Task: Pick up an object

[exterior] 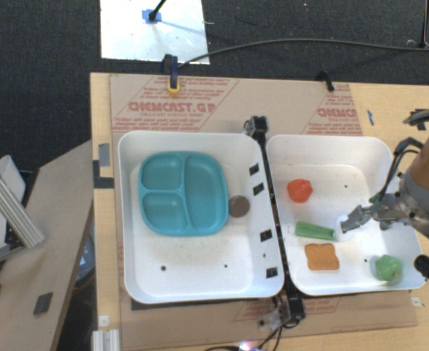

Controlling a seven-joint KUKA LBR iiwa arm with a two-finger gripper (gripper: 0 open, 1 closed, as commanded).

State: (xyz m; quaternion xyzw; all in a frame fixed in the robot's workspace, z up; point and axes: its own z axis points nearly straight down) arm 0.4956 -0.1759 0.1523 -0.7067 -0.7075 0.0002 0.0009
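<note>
the gripper (348,222) hovers in the approach step just beside the green stick (315,231), finger state i cannot tell, and next must drop onto it.

My bench (104,284) is carrying a brown protective sheet (221,101) printed with red lettering, and two shallow white bins are lying side by side on that sheet. Taking the left bin (199,276) as landmark: the right bin (360,156) is sitting immediately to its right, their long walls touching along a seam fitted with black clips (262,210). Beyond the left bin's far edge, a blue-and-yellow clamp (172,75) is gripping the sheet's rim. Farther beyond, a white sheet (126,28) is lying on the dark floor.
</note>
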